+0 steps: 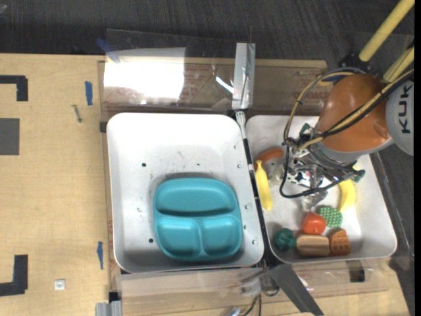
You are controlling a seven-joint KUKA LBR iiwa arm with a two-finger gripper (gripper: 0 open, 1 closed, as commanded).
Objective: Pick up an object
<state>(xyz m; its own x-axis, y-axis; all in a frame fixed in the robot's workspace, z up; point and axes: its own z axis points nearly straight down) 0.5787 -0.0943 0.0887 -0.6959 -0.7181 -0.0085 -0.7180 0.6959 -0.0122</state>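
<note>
I see the arm [352, 114] low over the right bin [381, 242]; whether its jaws are open I cannot tell. Toy foods lie below: tomato [314, 224], hot dog [312, 244], banana [263, 185]. Teal tray [196, 218] fills the left bin [131, 143].

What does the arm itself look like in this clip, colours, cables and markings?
The arm reaches in from the right, grey-white with black letters "KU" at the picture's edge. A glossy orange rounded band sits above the wrist. Thin yellow and black cables loop around it and hang beside the gripper, a dark metal cluster. Yellow rods run diagonally at the top right.
</note>
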